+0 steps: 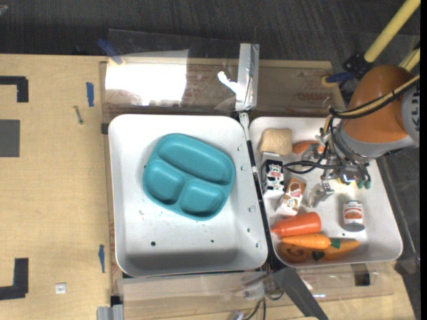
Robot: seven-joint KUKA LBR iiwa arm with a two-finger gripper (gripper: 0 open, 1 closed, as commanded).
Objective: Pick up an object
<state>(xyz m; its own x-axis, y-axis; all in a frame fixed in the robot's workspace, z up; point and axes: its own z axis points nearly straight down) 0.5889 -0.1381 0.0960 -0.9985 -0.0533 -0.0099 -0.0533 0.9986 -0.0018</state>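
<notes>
The gripper [325,191] hangs over the right white bin [387,225]; whether its jaws are open cannot be told. Just beside them lie a small red-labelled can [353,215], an orange plastic carrot [298,225] and a tan bread-like block [276,141]. A teal divided tray [189,174] sits in the left white bin [127,205], on a tan bench [47,199].

The left bin [127,245] has open floor along its near edge and left side — a teal divided tray [189,174] takes up the middle and far part. The right bin [390,239] is crowded: a tan block [276,141] and small carton [273,173] at the far left, a carrot [299,225] and other toy food along the near wall, a small can [353,215] at right — bare floor lies only around the can.
</notes>
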